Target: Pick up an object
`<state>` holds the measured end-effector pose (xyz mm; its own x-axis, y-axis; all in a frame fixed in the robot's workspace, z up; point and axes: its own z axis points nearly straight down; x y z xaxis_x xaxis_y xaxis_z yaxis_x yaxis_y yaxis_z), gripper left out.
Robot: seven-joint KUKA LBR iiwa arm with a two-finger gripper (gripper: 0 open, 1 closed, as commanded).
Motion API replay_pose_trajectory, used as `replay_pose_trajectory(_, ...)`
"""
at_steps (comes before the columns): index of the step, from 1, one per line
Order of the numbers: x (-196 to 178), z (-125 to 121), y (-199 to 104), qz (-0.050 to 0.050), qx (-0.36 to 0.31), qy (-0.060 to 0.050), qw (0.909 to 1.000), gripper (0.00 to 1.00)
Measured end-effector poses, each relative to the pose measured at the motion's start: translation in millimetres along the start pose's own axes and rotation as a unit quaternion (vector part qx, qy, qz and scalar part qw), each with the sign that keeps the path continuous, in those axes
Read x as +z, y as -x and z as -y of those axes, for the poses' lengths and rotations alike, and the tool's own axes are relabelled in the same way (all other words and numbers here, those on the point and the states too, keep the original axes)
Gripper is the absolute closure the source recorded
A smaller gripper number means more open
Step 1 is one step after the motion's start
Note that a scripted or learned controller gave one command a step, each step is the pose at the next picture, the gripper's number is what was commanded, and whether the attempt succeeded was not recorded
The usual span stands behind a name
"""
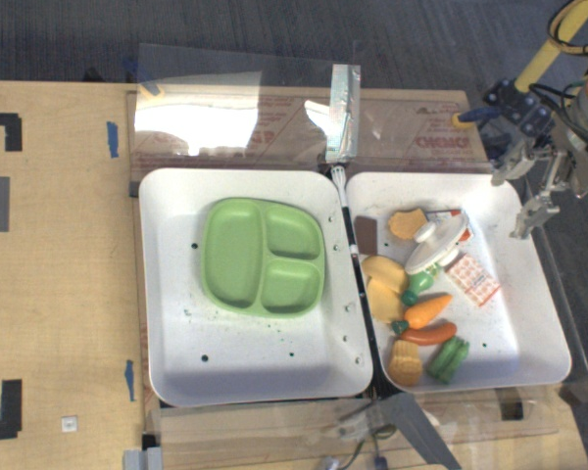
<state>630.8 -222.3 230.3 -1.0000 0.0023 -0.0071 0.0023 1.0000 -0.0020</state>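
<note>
Bins sit side by side on the bench (59, 262): the left bin (167, 360) holds a green divided plate (263, 255) with three compartments, lying near the middle of its floor. The right bin (529, 351) carries a heap of toy food crowded toward its left wall. At the heap's far end lies a tan cookie-like piece (406, 224) with a small brown block (366, 234) beside it, close to the wall. A white utensil-like object (438, 243) lies slantwise over the pile, just beside a small red-and-white printed packet (472, 280) that rests toward the bin's middle. Yellowish pieces (384, 288) lie against the left wall, with a small green item (420, 282) next to them. Nearer the front edge come an orange carrot (428, 309), a red chilli-shaped piece (429, 335) touching it, a green pepper (448, 357) and a tan bread-like piece (406, 360) by the front-left corner.

The gripper (535, 207) hangs over the far-right corner of the right bin, well apart from the heap, with nothing visibly between its fingers; whether they are spread or pressed together cannot be told at this size. Clear plastic sheeting (274, 116) stands along the far edge of both bins.
</note>
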Motion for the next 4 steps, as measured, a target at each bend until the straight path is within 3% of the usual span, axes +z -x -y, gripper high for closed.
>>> replay_pose_trajectory(1,0.0,0.0,0.0,0.0,0.0,0.0,1.0,0.0)
replay_pose_trajectory(2,129.0,-6.0,17.1,0.003,0.188,0.0,0.9821,0.0)
replay_pose_trajectory(3,142.8,-97.1,23.6,-0.007,0.37,-0.001,0.9289,0.0)
replay_pose_trajectory(4,131.2,-96.3,26.3,0.0,0.369,-0.002,0.9295,1.0)
